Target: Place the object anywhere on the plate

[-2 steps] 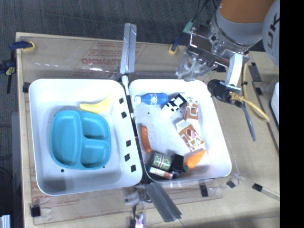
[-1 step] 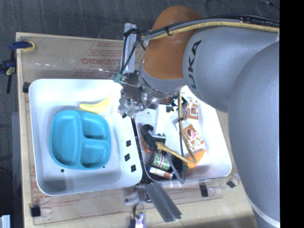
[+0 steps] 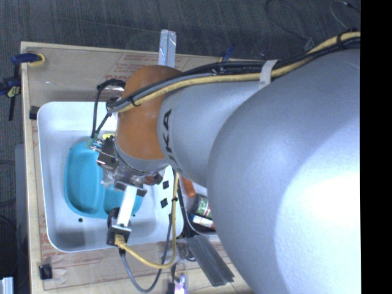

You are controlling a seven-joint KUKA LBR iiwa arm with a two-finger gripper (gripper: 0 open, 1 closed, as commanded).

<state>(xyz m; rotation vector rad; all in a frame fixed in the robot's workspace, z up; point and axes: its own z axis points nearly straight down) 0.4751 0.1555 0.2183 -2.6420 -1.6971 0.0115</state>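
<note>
- Camera view is looking down at a slant on the bench (image 3: 73, 54), with the grey arm (image 3: 275, 164) reaching in from the right and covering most of the right half.
- Orange band (image 3: 144, 115) above the wrist is sitting over the inner edge of the left white bin (image 3: 52, 164).
- Gripper (image 3: 107, 155) is hanging low at the right rim of the blue plate (image 3: 86, 182); how its end is set I cannot tell, the wrist is blocking it.
- Blue plate is lying in the left bin, toward its middle, its right side running under the wrist hardware.
- White bracket (image 3: 125, 207) with a dark end is sticking out from the wrist toward the bin's near edge, crossing the plate's lower right rim.
- Yellow cable (image 3: 147, 259) is looping from that bracket down over the bin's near rim; black and yellow cables (image 3: 202, 75) are running along the top of the arm.
- Task object: cannot be picked out for sure; nothing is showing on the bare part of the plate.
- Small items, one reddish (image 3: 188, 190) and one dark with a green patch (image 3: 202, 210), are peeking out under the arm, just right of the left bin, too hidden to name.
- Blue clamp (image 3: 24, 59) is sitting at the bench's far left corner.
</note>
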